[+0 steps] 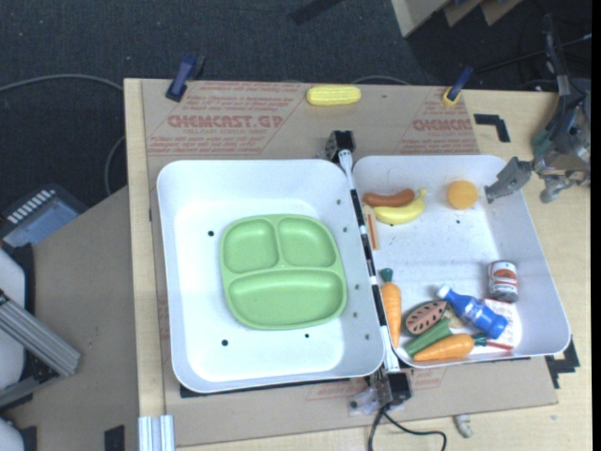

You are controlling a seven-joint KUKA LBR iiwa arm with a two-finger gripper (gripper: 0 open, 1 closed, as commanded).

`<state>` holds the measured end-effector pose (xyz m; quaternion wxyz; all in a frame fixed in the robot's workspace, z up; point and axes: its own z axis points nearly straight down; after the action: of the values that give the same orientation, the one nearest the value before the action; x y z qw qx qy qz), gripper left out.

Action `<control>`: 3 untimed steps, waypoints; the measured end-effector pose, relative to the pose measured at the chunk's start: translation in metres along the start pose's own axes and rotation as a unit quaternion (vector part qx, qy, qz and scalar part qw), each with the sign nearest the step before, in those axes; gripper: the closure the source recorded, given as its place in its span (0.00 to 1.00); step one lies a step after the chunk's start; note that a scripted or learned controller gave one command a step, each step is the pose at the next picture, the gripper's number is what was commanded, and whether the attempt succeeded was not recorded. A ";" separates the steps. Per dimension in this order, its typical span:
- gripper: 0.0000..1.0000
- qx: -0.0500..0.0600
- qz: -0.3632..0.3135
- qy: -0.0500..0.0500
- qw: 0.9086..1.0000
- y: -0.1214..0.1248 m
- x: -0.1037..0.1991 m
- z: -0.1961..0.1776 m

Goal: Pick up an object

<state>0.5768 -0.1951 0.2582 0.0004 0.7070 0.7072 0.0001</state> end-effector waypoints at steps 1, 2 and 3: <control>0.00 -0.002 -0.001 -0.001 1.000 0.090 0.028 0.129; 0.00 0.003 -0.001 0.004 1.000 0.090 -0.016 0.173; 1.00 -0.001 -0.001 0.000 1.000 0.091 -0.019 0.162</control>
<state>0.6676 -0.2137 0.0959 0.0013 0.7062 0.7080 0.0004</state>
